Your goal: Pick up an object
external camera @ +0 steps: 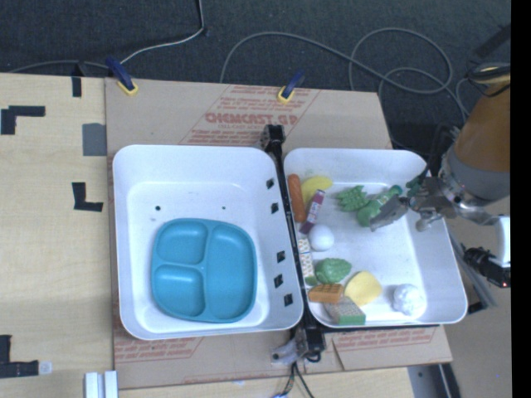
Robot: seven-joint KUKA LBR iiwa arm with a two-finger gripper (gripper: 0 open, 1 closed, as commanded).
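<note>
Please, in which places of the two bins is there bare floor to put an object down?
Left bin: bare strip behind the blue divided plate. Right bin: open floor between the claw and the white ball. Crowded along the divider, from the carrot to the yellow lemon.

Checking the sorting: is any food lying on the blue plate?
No, the blue plate sits bare in the left bin; the food items lie in the right bin.
</note>
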